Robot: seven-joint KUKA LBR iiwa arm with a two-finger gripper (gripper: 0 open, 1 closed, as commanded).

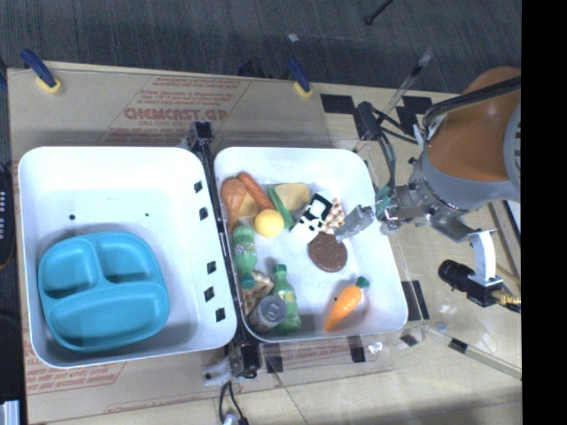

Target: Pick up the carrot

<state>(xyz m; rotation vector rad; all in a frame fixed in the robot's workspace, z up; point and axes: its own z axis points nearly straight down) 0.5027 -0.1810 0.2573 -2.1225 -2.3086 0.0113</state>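
Carrot [345,304] lies apart from the jaws [354,221], nearer the camera.

I see arm [469,149] cut off at right edge | gripper [354,221] fingers too blurred to judge | items under bottle [282,301] indistinct

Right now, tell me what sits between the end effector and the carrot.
In the camera view, the brown round disc lies just left of the line from the end effector down to the carrot; otherwise it's bare white bin floor.
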